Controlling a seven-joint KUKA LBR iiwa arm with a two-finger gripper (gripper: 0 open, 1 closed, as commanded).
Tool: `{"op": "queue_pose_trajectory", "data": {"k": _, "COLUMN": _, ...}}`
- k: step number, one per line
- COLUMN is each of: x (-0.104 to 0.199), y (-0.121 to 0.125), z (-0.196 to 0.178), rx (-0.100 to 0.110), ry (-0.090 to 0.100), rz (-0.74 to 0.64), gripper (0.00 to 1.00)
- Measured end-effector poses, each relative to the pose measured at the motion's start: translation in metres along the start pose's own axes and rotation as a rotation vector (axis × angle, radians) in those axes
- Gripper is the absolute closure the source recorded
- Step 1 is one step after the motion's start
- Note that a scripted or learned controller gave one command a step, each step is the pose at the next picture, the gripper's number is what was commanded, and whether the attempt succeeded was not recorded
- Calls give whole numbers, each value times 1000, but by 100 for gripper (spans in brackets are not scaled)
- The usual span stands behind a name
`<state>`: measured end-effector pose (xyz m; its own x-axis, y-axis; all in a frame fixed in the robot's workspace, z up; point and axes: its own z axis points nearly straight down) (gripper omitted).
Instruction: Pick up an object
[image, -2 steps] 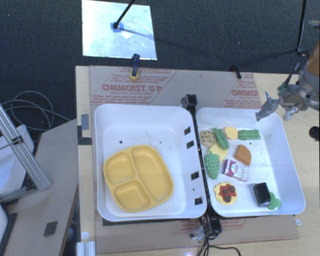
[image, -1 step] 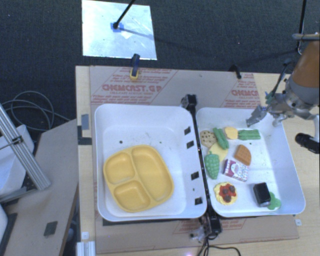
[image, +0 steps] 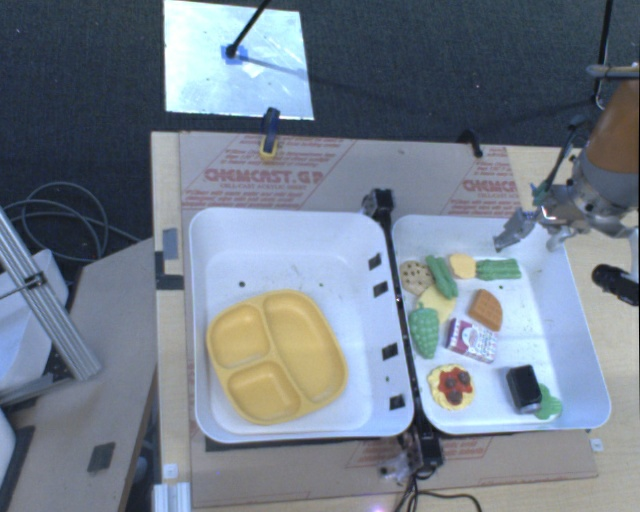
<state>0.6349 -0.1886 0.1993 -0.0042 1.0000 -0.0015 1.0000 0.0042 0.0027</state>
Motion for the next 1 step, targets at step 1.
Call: {"op": "queue_pose_trajectory", "data": {"k": 1, "x": -5, "y": -22, "z": 39, "rx": 5, "ry": 1, "rz": 3, "gripper": 0}}
